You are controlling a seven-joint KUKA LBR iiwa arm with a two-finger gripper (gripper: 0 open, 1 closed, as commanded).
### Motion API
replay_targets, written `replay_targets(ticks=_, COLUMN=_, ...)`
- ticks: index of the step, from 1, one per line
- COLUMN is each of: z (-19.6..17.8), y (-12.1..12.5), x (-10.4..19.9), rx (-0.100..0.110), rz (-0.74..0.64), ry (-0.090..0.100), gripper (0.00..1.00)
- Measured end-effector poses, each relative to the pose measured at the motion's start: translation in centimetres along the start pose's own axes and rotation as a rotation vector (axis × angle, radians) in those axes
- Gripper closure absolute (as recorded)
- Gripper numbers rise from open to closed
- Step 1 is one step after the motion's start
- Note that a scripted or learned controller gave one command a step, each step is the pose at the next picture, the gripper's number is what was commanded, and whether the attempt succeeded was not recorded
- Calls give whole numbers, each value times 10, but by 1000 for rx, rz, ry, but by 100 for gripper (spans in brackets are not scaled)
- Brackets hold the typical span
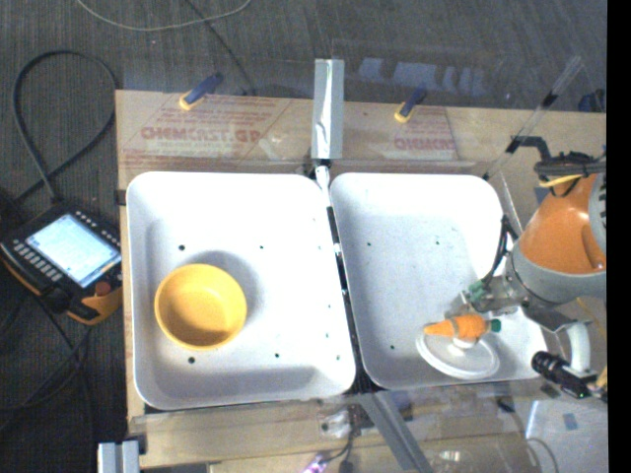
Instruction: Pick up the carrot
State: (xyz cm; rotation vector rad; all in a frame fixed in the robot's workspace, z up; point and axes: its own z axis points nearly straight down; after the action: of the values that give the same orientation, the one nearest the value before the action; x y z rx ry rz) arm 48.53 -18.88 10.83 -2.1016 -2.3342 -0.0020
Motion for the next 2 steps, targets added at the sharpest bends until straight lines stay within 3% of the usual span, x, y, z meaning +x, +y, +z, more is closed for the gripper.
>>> replay_targets(ticks=1, z=-134, y=37, x=54, rx=1, rz=-371, ry=-2, gripper=100)
replay_targets(ticks=2, z=-134, y=37, x=54, rx=1, rz=-371, ry=-3, gripper=0)
